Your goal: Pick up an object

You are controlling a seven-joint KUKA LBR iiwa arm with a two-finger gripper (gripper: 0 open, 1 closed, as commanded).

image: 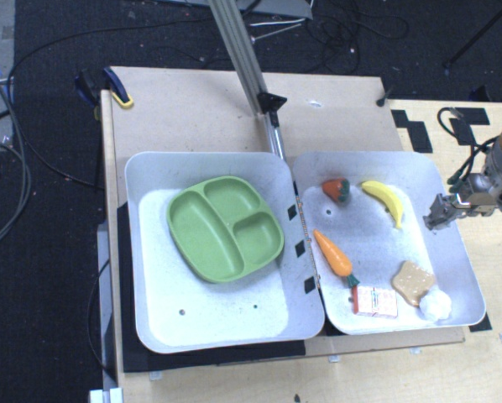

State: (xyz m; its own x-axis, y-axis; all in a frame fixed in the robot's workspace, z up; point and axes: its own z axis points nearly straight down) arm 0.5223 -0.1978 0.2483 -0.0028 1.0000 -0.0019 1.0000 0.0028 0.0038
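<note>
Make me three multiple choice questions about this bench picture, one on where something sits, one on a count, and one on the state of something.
1. Where does the green divided plate lie?
A. in the left bin
B. in the right bin
C. on the bare bench

2. How many things lie in the right bin?
A. three
B. six
C. nine

3. How does the gripper stand to the banana?
A. it holds the banana between its fingers
B. it is apart from the banana, at the bin's right rim
C. it presses the banana flat

Answers: 1 A, the plate rests in the left bin. 2 B, there are a strawberry, banana, carrot, small box, bread slice and white ball. 3 B, bare bin floor shows between them.
</note>
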